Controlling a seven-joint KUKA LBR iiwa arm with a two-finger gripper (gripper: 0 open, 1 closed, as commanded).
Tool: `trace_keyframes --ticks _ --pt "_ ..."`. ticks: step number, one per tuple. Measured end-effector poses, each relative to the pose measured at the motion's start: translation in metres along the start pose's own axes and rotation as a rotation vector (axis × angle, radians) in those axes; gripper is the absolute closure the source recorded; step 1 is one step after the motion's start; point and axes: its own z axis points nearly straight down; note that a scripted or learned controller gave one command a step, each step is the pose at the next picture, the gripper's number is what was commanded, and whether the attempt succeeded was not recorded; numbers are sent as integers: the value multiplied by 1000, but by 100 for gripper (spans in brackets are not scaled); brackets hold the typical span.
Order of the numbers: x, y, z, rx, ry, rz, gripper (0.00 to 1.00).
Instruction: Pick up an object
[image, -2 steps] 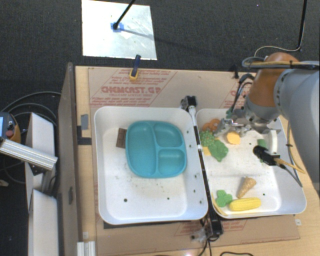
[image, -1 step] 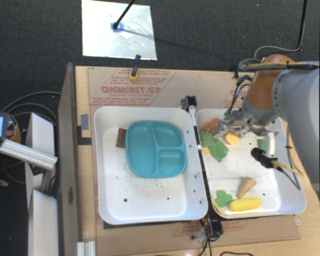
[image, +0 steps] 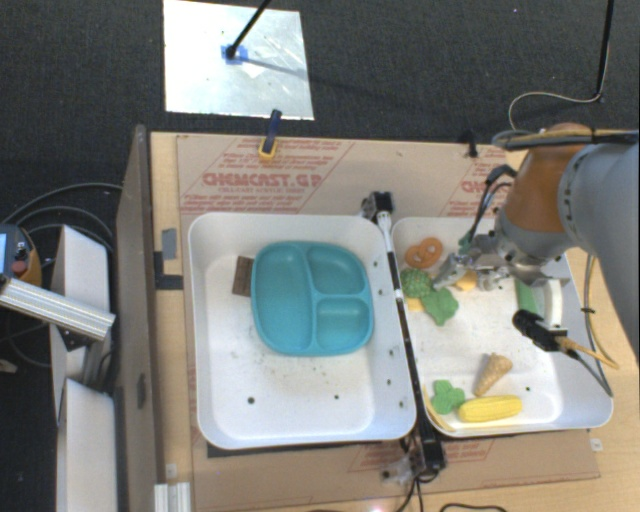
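My gripper hangs low over the back of the right bin, reaching in from the right. It is just right of an orange ring-shaped toy and above a leafy green toy. A small yellow piece lies right under the gripper's tip. Nothing shows as held. Further in the right bin are a green cylinder, an ice cream cone, a yellow corn cob and a small green toy.
The left bin holds a teal divided plate with a brown block against its left side. A ridge separates the two bins. Cardboard lines the bench behind the bins.
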Motion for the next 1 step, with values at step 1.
trace_keyframes --ticks 1 --pt "-24 38 -1 -3 0 -4 0"
